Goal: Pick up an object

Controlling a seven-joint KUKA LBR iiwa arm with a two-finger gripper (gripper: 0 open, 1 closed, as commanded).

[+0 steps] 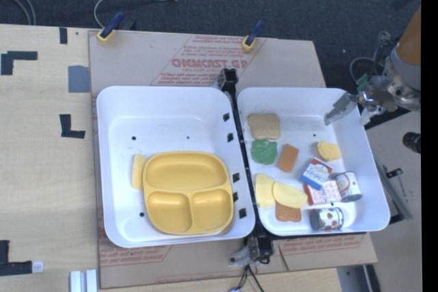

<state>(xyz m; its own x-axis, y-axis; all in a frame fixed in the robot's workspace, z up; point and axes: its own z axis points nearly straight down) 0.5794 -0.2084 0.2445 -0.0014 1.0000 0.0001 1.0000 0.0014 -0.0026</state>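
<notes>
My gripper (338, 110) hangs over the right bin's (301, 100) far right corner, above its rim, with nothing seen in it. Several toy foods lie in that bin: a tan bread slice (264, 126), a green round piece (263, 150), an orange-brown block (288, 158) and a small yellow piece (329, 150) nearest the gripper. Closer to the front are a blue and red carton (315, 174), a small can (348, 186), a white cup (332, 218), a yellow banana-like piece (290, 194) and a brown toast (288, 214).
The left bin (116, 147) holds a yellow divided tray (188, 191) with a pale yellow piece (139, 171) at its left side. Both bins rest on a cardboard sheet (171, 58) held by two clamps (108, 29). Cables and the arm's wrist (404, 72) crowd the right edge.
</notes>
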